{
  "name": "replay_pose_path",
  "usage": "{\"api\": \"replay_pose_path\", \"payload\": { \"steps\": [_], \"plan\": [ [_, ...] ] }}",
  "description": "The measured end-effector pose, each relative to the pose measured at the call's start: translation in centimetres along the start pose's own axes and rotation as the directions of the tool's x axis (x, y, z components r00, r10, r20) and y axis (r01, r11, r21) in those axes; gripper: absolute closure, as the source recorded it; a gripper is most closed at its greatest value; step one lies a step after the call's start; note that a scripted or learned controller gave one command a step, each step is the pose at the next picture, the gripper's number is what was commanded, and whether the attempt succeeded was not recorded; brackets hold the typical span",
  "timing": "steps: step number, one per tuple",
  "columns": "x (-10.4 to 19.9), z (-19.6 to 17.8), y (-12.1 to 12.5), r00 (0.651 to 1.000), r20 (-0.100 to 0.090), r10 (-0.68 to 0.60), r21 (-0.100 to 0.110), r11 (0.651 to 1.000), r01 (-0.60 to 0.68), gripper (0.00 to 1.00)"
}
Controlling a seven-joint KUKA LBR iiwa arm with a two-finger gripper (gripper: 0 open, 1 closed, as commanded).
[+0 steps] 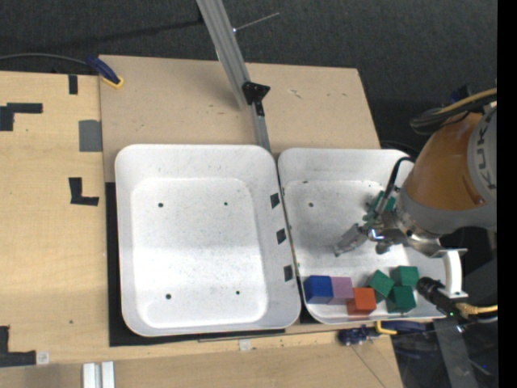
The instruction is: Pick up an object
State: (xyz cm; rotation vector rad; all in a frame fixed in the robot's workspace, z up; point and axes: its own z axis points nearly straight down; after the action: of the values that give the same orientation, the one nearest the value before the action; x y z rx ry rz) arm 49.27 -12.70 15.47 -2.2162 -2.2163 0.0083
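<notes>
Blocks, blue, purple, orange and green, lie untouched along the right bin's near wall. The jaws hover above them, apparently released, grasping nothing; the pick remains undone.

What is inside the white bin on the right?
In the right bin, near its front edge: a blue block, lilac block, orange block and green blocks. The arm covers its right side.

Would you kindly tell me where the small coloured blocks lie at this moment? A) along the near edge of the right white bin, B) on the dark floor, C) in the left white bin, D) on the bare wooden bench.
A: the small blue block, the orange block and the green blocks sit clustered along the near edge of the right white bin.
</notes>
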Motion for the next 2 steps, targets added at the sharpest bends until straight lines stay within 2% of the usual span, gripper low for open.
{"api": "replay_pose_path", "payload": {
  "steps": [1,2],
  "plan": [
    [0.8,4.9,-0.6,1.000,-0.001,-0.001,0.000,1.000,0.001,0.00],
    [0.9,3.6,-0.5,1.000,-0.002,-0.003,-0.004,1.000,0.003,1.00]
  ]
}}
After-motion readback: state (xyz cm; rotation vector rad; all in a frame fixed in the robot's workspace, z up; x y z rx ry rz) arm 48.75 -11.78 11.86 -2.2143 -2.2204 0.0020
